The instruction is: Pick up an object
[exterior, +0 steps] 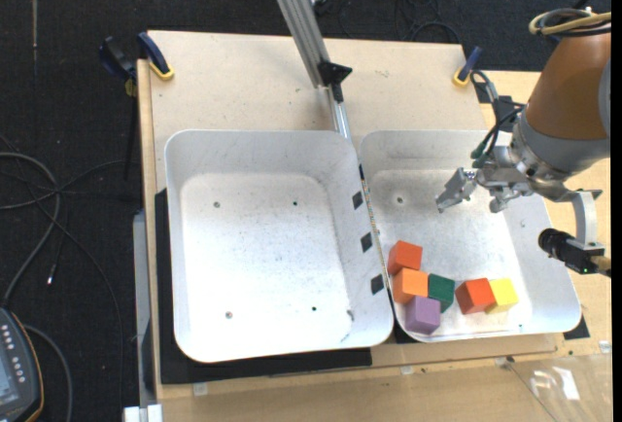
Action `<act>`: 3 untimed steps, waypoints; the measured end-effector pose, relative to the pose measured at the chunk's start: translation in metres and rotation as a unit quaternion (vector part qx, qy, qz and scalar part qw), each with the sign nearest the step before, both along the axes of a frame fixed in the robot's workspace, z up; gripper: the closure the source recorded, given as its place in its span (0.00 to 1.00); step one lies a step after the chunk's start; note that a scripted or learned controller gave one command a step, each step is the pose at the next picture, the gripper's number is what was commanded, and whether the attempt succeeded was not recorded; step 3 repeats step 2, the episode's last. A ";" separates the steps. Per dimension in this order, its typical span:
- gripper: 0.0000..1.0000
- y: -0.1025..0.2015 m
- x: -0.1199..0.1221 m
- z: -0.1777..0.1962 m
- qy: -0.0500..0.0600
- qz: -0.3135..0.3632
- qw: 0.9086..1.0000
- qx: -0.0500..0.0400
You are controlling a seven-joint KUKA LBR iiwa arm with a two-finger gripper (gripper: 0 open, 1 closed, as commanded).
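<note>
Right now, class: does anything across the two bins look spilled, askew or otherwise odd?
Nothing is spilled or damaged. The blocks huddle unevenly along the right bin's near edge, some touching at angles. The gripper hangs above that bin's bare middle, apart from them.

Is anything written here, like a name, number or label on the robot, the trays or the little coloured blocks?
No readable text in this view.
Blocks: plain coloured faces.
White bins: only dark specks, and small black tabs where the two meet.
Device at lower left corner: something on its face, too blurred to read.
</note>
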State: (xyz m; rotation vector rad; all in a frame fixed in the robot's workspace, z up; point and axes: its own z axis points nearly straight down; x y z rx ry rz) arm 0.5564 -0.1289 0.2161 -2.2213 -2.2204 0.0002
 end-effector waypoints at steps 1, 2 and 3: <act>0.00 -0.080 0.006 -0.086 0.002 -0.003 1.000 -0.001; 0.00 -0.013 0.010 -0.123 0.001 0.004 1.000 0.001; 0.00 -0.013 0.010 -0.123 0.001 0.004 1.000 0.001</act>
